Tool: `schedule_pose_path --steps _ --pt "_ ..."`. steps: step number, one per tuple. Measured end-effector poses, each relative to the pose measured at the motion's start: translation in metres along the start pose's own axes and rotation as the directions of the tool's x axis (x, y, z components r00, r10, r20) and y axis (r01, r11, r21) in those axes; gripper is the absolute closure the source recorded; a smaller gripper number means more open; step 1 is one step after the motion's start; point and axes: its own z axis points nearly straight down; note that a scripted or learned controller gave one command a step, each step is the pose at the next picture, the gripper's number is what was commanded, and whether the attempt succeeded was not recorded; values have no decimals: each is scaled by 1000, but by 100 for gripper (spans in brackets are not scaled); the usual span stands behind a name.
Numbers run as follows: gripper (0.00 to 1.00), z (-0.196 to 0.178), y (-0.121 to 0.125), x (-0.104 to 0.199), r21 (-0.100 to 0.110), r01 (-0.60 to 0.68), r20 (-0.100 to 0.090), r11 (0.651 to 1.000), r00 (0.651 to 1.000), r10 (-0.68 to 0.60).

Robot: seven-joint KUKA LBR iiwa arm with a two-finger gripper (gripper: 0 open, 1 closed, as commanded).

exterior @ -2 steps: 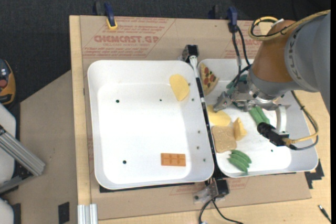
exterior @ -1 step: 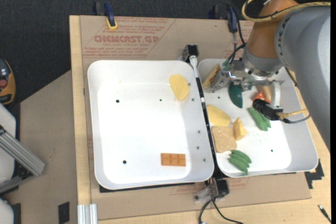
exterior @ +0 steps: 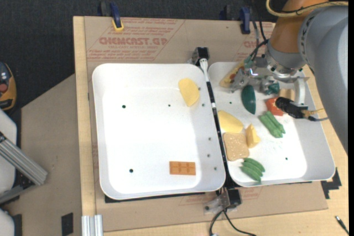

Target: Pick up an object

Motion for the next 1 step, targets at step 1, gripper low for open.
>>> schedule_pose_path --steps 1 --pt "0 -1 -9 13 -8 -2 4 1000 1000 2"
